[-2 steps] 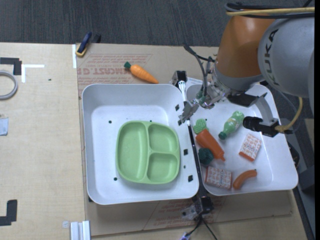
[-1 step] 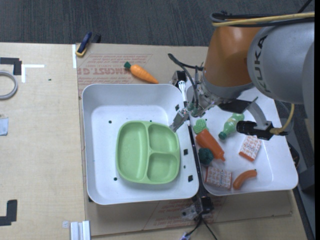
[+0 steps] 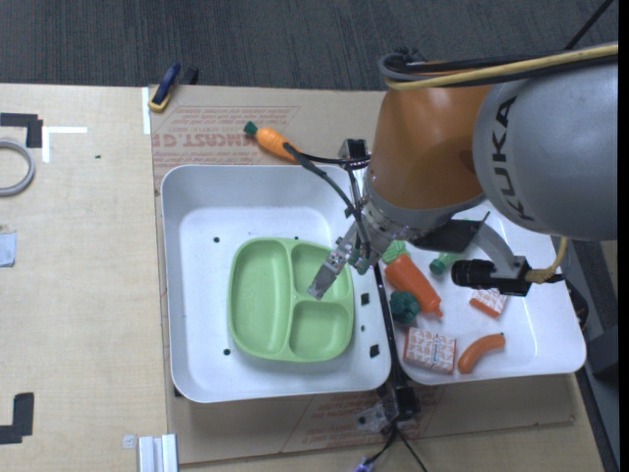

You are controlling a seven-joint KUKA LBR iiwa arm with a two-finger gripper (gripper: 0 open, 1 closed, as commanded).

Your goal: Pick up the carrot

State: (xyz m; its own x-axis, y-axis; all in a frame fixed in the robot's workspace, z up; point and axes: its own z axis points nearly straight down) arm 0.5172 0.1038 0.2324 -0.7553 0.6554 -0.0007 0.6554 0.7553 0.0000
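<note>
The gripper [image 3: 334, 268] is hanging over the right edge of the green divided plate [image 3: 265, 303] in the left bin [image 3: 197, 214], its jaws gripping nothing; whether they are parted I cannot tell. The carrot [image 3: 413, 278] is lying in the right bin [image 3: 550, 347], just at the gripper's three o'clock, beside a green toy [image 3: 404, 306]. Judging by this, the approach is underway, and the next move is calling for a shift toward three o'clock, then a descent around the carrot

A robotics lab: KUKA arm [image 3: 511, 136], taped plywood bench [image 3: 79, 293], white bins [image 3: 187, 283] of toy food [image 3: 413, 279].
</note>
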